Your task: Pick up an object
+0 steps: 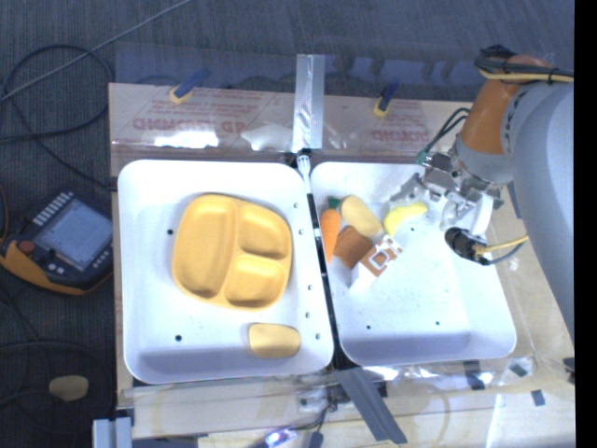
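Note:
My gripper (422,196) hangs over the far part of the right bin (438,329), below the arm's orange band. A yellow banana-shaped piece (405,217) lies just under and in front of it; I cannot tell whether they touch. To its left sits a cluster: an orange carrot (329,229), a pale yellow rounded piece (360,215), a brown block (352,246) and a small white-and-orange box (379,257). In the left bin (149,343) rest a yellow divided plate (233,249) and a yellow bun-like piece (274,340).
The arm's grey body (550,185) covers the right bin's far right corner, with a black cable loop (464,243) hanging from it. A taped divider (309,110) rises behind the bins. A handheld pendant (61,241) lies on the floor at left.

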Robot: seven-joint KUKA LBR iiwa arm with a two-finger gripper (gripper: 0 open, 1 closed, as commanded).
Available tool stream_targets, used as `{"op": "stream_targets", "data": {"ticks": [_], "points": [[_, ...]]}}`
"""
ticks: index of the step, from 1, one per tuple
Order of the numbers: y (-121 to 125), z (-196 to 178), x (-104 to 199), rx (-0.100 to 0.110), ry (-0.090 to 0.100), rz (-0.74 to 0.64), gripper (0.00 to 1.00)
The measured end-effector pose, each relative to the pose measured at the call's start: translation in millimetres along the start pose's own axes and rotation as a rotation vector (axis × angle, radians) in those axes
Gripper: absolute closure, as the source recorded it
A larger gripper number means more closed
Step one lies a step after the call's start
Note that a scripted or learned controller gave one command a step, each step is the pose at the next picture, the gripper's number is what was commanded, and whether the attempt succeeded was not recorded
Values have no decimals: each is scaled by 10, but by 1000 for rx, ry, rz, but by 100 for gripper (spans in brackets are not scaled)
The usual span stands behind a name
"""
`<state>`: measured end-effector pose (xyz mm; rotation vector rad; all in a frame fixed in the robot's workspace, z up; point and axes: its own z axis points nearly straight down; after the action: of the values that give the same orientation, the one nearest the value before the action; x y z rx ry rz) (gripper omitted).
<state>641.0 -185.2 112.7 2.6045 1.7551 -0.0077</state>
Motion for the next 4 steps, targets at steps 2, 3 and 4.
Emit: {"op": "stream_targets", "data": {"ticks": [2, 3, 4], "points": [[-85, 131, 125, -12, 0, -173, 100], [12, -1130, 693, -2, 2, -164, 100], [90, -147, 461, 3, -1, -178, 100]]}}
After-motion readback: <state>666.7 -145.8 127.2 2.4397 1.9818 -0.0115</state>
